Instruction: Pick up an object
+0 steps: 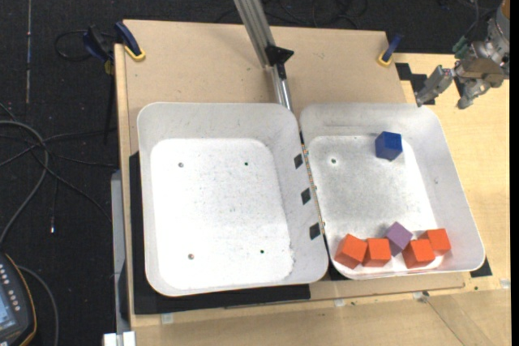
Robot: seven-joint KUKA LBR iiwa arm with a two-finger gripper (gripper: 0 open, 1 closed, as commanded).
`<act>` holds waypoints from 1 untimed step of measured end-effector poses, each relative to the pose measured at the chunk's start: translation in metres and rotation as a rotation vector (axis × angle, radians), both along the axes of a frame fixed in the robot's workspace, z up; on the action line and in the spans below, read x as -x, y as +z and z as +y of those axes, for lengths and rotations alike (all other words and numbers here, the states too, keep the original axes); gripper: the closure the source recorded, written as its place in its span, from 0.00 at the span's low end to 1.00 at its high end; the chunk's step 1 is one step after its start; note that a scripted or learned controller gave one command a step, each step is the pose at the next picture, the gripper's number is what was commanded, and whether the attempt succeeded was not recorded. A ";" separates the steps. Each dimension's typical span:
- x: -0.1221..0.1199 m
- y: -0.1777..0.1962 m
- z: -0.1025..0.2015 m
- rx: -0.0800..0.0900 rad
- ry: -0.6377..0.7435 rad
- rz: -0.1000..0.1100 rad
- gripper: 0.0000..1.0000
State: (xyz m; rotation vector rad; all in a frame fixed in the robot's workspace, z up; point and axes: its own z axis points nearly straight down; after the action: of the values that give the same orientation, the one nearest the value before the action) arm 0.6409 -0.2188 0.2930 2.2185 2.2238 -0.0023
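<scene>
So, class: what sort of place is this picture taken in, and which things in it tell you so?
Most likely a robotics lab or test bench. A gripper reaches in over a wooden bench bearing two shallow white bins, one holding small coloured blocks; loose cables trail across the dark floor.

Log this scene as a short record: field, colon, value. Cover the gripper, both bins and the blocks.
gripper: above the bench past the right bin's far right corner, fingers apart, nothing between them
right bin: holds all six blocks
blue block: alone near the far wall
orange blocks: four, in a row along the near wall
purple block: among the orange ones, touching them
left bin: white, speckled floor
</scene>
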 end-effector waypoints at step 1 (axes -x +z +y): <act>-0.034 -0.168 0.002 -0.002 0.002 0.004 0.00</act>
State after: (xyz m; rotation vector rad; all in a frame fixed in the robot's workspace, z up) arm 0.6746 -0.2165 0.1245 2.2198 2.2288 -0.0051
